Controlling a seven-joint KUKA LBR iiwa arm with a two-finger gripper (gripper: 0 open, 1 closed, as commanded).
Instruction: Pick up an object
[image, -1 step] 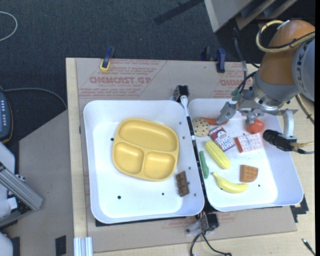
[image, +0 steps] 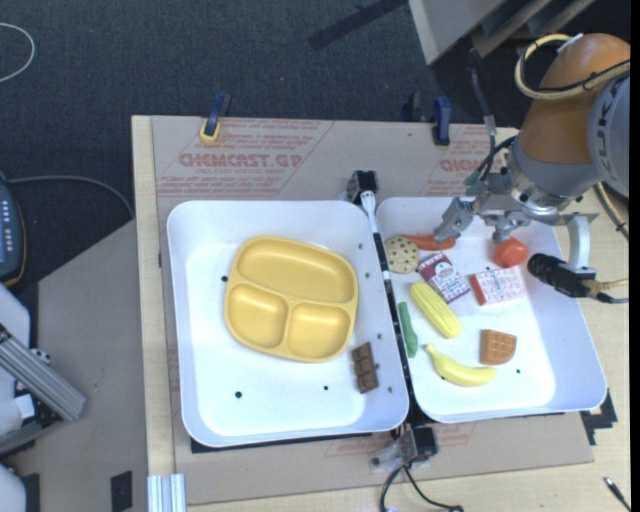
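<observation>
No pickup yet: pincer (image: 480, 212) low over right bin (image: 575, 375), grip state impossible to tell, tomato (image: 510, 252) just beside, nothing visibly lifted.

You see a yellow divided plate (image: 291, 297), brown chocolate bar (image: 365, 367), yellow banana (image: 460, 369), yellow corn cob (image: 435, 308), red tomato (image: 510, 252), speckled tan cookie (image: 402, 254), green pod (image: 408, 329).

Glossy plastic yellow tray (image: 291, 298), smooth white bins (image: 190, 300) — matt cardboard underlay (image: 290, 150)
</observation>
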